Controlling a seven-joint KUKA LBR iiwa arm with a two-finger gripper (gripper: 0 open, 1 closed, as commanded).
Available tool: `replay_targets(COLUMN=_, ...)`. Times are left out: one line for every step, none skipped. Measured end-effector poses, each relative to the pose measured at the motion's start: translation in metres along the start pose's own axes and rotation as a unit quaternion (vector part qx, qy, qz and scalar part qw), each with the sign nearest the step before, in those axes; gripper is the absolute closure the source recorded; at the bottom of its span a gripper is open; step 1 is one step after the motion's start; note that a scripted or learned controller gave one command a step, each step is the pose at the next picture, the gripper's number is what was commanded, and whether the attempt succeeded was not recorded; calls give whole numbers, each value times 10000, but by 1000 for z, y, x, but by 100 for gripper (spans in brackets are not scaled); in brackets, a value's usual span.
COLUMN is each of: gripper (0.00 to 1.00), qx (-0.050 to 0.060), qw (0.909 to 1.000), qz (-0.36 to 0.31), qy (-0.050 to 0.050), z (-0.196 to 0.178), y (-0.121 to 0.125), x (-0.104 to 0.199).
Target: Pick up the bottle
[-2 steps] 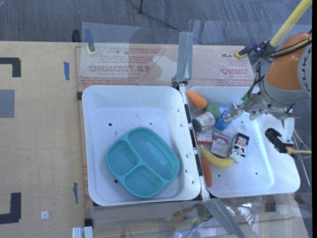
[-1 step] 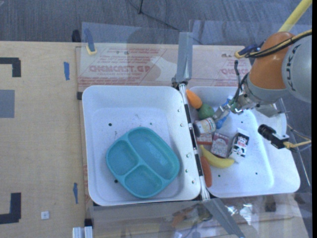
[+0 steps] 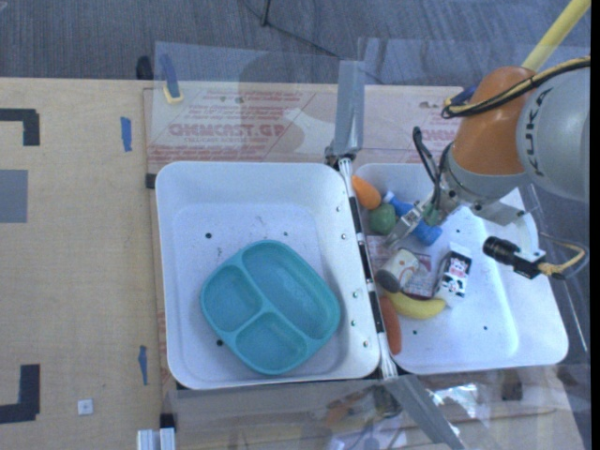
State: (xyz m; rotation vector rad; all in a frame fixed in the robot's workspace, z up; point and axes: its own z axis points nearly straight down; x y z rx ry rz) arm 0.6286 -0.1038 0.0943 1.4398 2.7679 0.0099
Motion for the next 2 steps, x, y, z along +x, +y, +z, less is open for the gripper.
replay_targets(gripper=100, qx=-17, qw=10000, qz=17, qy=4, z=-11, y=0, x=-1)
replay_targets(gripper=100, qx=68, qw=9957, qz=918, qy=61, z=-151, y=47, x=24)
